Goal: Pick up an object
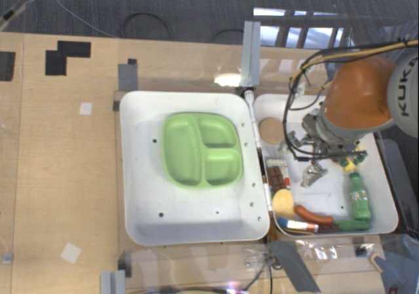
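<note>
Green and three-sectioned, a divided plate lay in the left bin on the wooden worktop. The grey arm with its orange band reached over the right bin, its gripper low above the bin's floor; whether the fingers were open or closed could not be told, and nothing showed between them. Nearby lay a tan disc, a chocolate bar, a yellow ball, a red sausage and a green bottle.
</note>
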